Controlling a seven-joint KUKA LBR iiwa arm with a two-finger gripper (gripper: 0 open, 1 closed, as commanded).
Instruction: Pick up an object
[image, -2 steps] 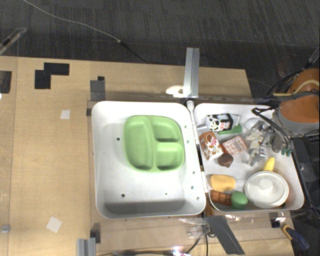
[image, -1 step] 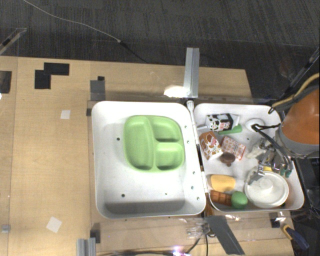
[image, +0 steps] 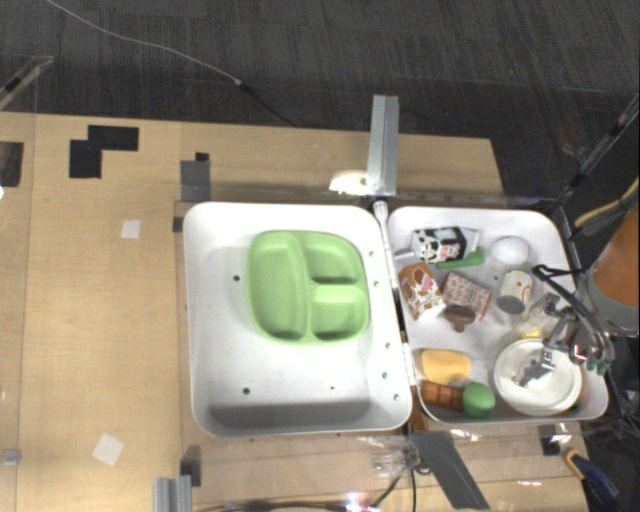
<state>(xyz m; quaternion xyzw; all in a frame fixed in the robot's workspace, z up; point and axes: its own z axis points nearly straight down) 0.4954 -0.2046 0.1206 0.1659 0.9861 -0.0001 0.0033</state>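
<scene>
Objects all sit in the right bin (image: 560, 235), none lifted as far as we can see: task not done, pick still ahead. We read the white bowl (image: 540, 385) at that bin's near right corner as the likely target, since the claw (image: 535, 368) hangs right over it, apparently down near its inner surface. Contact we can't confirm. Claw opening: can't tell, cables and wrist clutter hide it, and we see nothing clamped in it.

Other candidates, relative to the bowl: yellow block (image: 445, 364) and green ball (image: 479, 399) to its left, white cup (image: 514, 292) just beyond it, cow-print carton (image: 440, 243) and snack packets (image: 443, 293) further beyond and left. Green divided tray (image: 305, 285) sits in the left bin (image: 215, 330), well apart from the bowl.

Left to do: close, lift, verify.
</scene>
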